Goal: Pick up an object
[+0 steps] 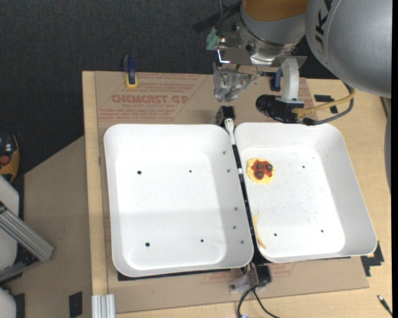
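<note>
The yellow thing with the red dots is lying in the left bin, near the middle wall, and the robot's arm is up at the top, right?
Not quite. In the camera view, the yellow thing with the red dots lies in the right bin, not the left bin. The rest holds: it sits near the middle wall, and the arm is up at the top.

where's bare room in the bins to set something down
The left white bin is bare wall to wall. The right white bin has open floor right of the small yellow object with dark red spots. Crowded: the far edge, under the hand.
</note>
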Robot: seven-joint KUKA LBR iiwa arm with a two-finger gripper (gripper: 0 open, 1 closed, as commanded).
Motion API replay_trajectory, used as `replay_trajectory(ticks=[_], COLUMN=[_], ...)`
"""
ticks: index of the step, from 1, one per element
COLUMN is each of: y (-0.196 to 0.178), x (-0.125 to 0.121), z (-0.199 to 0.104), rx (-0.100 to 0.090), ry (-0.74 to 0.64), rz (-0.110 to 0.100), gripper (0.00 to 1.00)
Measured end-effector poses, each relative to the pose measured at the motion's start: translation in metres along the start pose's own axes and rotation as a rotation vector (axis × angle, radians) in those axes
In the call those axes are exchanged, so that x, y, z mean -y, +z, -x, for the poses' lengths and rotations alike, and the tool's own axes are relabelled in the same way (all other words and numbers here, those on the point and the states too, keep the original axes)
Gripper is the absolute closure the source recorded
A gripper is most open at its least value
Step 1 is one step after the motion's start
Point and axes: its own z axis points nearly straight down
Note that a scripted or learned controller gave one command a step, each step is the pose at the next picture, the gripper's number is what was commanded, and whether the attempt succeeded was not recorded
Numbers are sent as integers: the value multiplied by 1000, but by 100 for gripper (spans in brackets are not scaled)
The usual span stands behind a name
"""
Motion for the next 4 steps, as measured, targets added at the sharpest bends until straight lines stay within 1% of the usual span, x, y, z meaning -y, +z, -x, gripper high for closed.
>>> replay_trajectory(ticks=[1, 2, 3, 4], y=[38, 117, -32, 81], x=[26, -34, -32, -30], z=[-79, -111, -108, -108], rx=[0, 0, -4, 4], ry=[-1, 3, 5, 8], rz=[4, 15, 27, -1], gripper=[100, 100, 100, 100])
